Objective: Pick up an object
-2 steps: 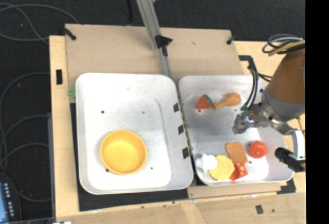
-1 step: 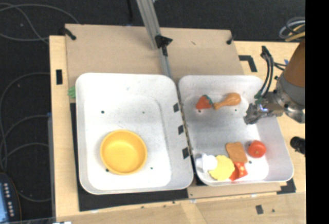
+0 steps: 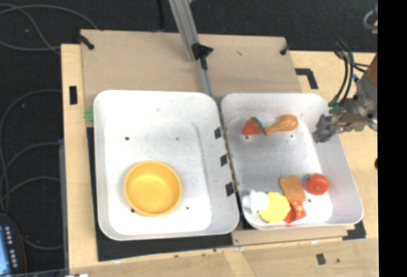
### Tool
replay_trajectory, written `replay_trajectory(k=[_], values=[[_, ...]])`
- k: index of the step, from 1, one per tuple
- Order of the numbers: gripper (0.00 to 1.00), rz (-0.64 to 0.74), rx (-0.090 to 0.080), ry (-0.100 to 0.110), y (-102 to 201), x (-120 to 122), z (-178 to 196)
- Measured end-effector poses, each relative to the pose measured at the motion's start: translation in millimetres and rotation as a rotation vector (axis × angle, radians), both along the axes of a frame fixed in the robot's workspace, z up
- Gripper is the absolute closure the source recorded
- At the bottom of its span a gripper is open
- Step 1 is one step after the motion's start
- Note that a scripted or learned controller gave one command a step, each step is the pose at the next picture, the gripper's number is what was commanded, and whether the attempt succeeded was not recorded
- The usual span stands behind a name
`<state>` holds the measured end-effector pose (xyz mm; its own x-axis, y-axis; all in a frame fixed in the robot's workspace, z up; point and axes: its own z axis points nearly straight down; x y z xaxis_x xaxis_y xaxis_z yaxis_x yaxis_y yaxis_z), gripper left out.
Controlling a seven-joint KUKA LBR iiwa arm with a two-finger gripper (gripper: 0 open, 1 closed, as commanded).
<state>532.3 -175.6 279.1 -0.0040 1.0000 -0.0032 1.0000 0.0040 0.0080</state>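
Hovering at the 3 o'clock rim of the right bin point(image 3: 351, 209): gripper point(image 3: 325, 128), low over the wall. Open or closed: cannot tell, too dark and too small against the arm point(image 3: 364, 104).

Nothing seen in its grasp. Nearest candidate to pick: orange drumstick point(image 3: 280, 124) at about 12 o'clock in that bin, just beside a red strawberry point(image 3: 252, 128) to its 9 o'clock. Farther off, crowded at 6 o'clock: tomato point(image 3: 317, 184), tan slice point(image 3: 292, 188), yellow piece point(image 3: 276, 208), white piece point(image 3: 257, 199), small red piece point(image 3: 297, 212). In the left bin point(image 3: 102, 142), at 7 o'clock: a yellow bowl point(image 3: 152, 188), alone.

Likely trouble:
- Dropping straight down from here and striking the bin wall or bare floor, well apart from every object; closing on nothing.
- Reaching for the drumstick and nudging it into the strawberry, or pinching its narrow end so that it swings and slips.
- Going for the 6 o'clock pile and catching two pieces at once, or shoving them against the rim.
- Tomato probably round and prone to rolling away under a side touch.

Hard to make out: most of the arm, cut off at 3 o'clock; exact height of the gripper above the bin; whether the pile's pieces overlap or merely touch; what the white and small red pieces really are.
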Motion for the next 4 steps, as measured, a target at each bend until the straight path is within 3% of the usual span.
replay_trajectory(k=[4], values=[[1.0,-0.001,0.003,0.007,201,12,-9]])
